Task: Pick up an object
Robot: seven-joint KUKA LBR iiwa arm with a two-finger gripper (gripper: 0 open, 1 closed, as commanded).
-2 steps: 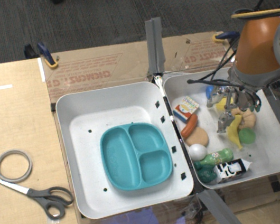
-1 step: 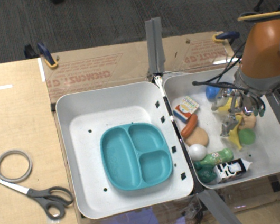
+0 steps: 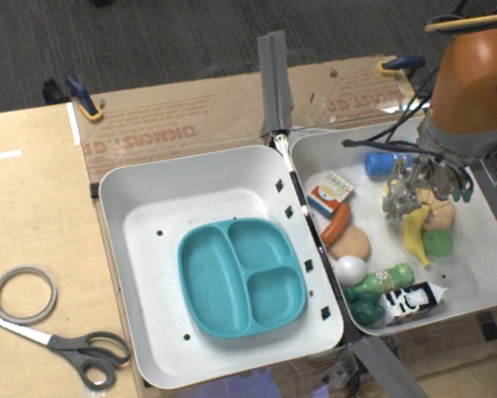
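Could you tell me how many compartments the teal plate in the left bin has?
3. The teal plate has one long compartment down its left side, one at the upper right and one at the lower right. It lies flat in the left bin.

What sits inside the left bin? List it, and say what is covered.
Inside the left bin lies one teal divided plate with three compartments, nothing visible in them. The bin floor beneath the plate is covered, so anything under it cannot be seen.

Probably a lab: taped bench [image 3: 27, 185], clamps [image 3: 83, 97].
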